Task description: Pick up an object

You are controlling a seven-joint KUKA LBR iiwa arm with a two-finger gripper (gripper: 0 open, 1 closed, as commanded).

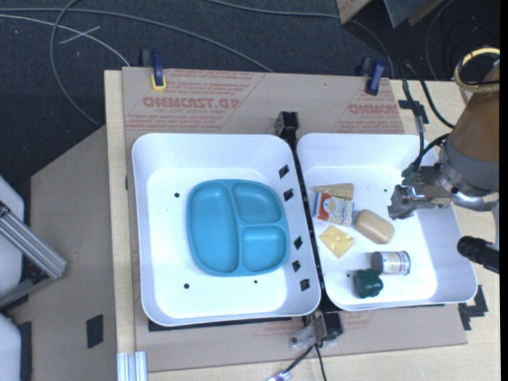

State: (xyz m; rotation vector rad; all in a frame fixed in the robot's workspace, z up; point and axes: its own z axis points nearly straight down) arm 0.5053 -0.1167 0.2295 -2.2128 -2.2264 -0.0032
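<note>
Camera view, nearest first: a dark green rounded lump and a small clear jar lying on its side sit by the right white bin's front rim, then a yellow cheese wedge, a tan oval bread roll and a red-and-white packet. Farther right, the pincer hangs just beside the roll; whether it is open I cannot tell, and nothing visibly sits in it. Crowding risks a glancing grasp that nudges the roll away.

Glossy white plastic bins, smooth matt blue plastic tray, paper-faced board beneath
</note>
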